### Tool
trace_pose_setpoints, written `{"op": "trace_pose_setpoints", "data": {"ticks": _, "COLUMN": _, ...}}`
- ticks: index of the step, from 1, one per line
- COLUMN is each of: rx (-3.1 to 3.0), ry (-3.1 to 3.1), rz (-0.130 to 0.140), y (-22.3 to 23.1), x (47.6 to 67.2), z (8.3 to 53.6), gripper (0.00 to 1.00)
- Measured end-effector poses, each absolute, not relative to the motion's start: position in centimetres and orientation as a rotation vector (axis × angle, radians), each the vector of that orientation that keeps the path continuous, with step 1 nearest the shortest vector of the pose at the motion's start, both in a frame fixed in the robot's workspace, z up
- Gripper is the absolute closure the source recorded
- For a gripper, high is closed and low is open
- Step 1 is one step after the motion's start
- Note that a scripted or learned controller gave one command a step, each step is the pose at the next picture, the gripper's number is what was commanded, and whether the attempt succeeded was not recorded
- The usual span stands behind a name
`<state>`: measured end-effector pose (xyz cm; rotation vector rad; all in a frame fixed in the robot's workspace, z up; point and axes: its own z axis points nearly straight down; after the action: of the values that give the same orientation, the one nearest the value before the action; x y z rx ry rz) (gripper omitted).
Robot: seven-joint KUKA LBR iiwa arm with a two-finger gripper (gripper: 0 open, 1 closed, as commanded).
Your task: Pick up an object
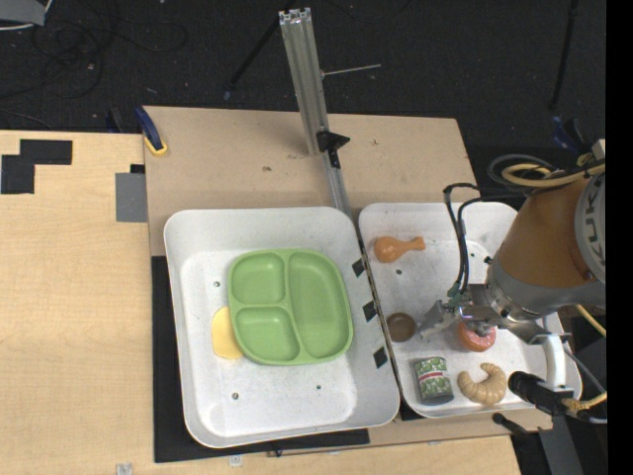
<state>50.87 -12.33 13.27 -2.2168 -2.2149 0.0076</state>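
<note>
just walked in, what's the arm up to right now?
Pick attempt in progress. The KUKA arm reaches in from the right over the right bin, with its hand low above a red-and-white object. No grasp is confirmed from this view. Nearby in that bin lie a brown ball, a small green can, a croissant and an orange chicken drumstick toy. The left bin holds a green divided plate over a yellow item.

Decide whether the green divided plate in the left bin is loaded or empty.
Empty. All three compartments of the green divided plate show bare green; a yellow object pokes out from under its left edge.
</note>
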Motion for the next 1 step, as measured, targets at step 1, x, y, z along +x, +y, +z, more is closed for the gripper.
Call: {"op": "trace_pose_setpoints", "data": {"ticks": 1, "rx": -2.227, "ry": -2.222, "rz": -0.004, "y": -12.47, "x": 51.08, "z": 10.16, "gripper": 0.00}}
